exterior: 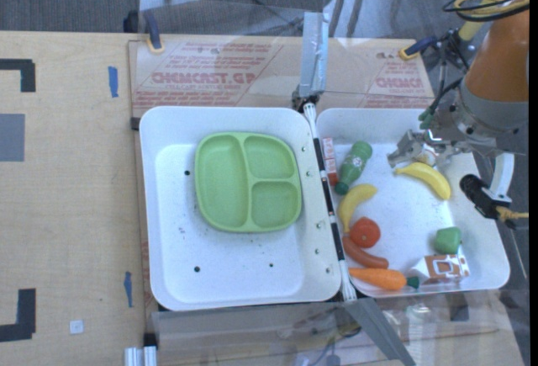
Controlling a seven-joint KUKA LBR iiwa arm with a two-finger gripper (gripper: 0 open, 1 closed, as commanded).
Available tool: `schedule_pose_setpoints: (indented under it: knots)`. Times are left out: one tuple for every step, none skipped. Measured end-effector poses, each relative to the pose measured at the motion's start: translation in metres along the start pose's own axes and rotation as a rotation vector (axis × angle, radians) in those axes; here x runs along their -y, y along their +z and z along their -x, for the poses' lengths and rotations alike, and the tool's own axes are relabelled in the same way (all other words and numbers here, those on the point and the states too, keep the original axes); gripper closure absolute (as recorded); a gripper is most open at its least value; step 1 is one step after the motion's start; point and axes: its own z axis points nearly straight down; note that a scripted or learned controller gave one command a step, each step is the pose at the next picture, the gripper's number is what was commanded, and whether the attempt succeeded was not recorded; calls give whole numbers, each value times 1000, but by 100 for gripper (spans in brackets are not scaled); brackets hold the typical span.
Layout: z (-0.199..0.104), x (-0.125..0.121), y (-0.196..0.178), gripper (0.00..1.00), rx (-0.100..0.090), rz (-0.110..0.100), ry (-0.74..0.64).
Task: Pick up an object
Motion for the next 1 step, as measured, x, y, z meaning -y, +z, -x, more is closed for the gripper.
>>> schedule_pose_setpoints:
  knots:
    - [48, 24, 96, 0, -6, 0, -12]
